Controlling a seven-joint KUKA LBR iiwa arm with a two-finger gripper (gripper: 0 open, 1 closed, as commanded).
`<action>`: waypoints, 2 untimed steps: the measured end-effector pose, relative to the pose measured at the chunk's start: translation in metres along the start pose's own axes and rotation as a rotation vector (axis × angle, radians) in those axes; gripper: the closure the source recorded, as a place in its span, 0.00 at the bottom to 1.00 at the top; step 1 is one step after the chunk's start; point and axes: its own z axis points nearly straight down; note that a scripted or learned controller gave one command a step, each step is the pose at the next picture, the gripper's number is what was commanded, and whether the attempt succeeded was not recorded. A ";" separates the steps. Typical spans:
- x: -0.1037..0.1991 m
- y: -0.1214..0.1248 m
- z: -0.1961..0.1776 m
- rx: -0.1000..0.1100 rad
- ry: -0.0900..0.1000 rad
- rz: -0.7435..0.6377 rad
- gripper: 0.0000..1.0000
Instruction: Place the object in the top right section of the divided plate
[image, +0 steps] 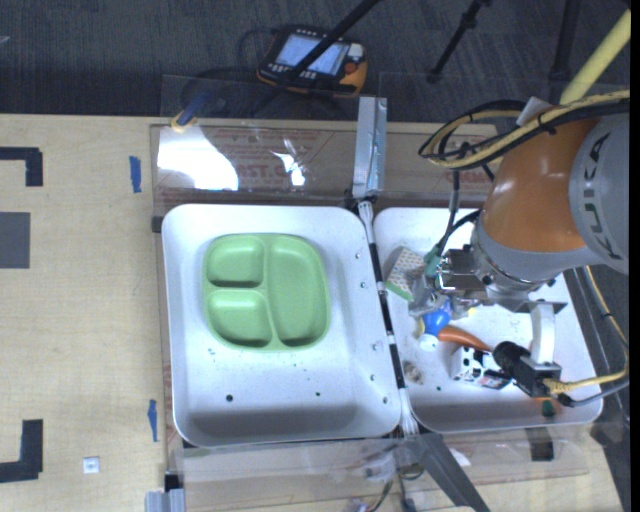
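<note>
Objects for your task, a blue piece among them, lie in the right bin under the gripper, whose grip you cannot tell; the green divided plate awaits everything.

Light wood bench w/ black corner marks and bits of blue tape on its left side; dark grey carpet floor beyond the far edge. A handheld controller w/ lit screen lies on the floor at top, black tripod legs nr it. Clear plastic sheet behind the bins catches bright glare.
</note>
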 end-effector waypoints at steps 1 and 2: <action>0.006 -0.010 -0.023 -0.001 0.000 0.188 1.00; 0.022 -0.026 0.050 0.007 0.000 0.486 1.00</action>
